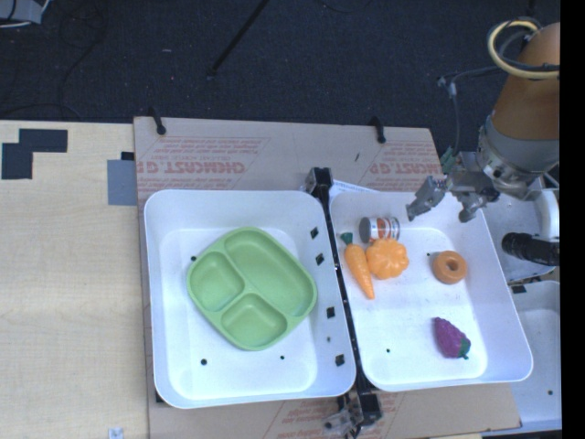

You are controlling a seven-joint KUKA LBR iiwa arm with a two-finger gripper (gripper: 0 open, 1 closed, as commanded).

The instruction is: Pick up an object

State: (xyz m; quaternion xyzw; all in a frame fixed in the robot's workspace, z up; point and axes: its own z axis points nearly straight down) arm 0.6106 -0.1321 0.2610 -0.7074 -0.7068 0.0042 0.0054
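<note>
I read the gripper [446,201] as open and holding nothing, poised over the right bin's [498,337] far edge, with the small can [379,229] nearest it, lying on its side just toward the divider.

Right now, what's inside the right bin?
Right bin holds a small can, orange pepper, carrot, donut and purple grapes. Anything under the pepper is hidden.

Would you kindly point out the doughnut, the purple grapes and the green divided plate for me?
doughnut [449,267], camera view, on its ring.
purple grapes [449,337], camera view, middle of the bunch.
green divided plate [250,287], camera view, on its centre dividers.
</note>
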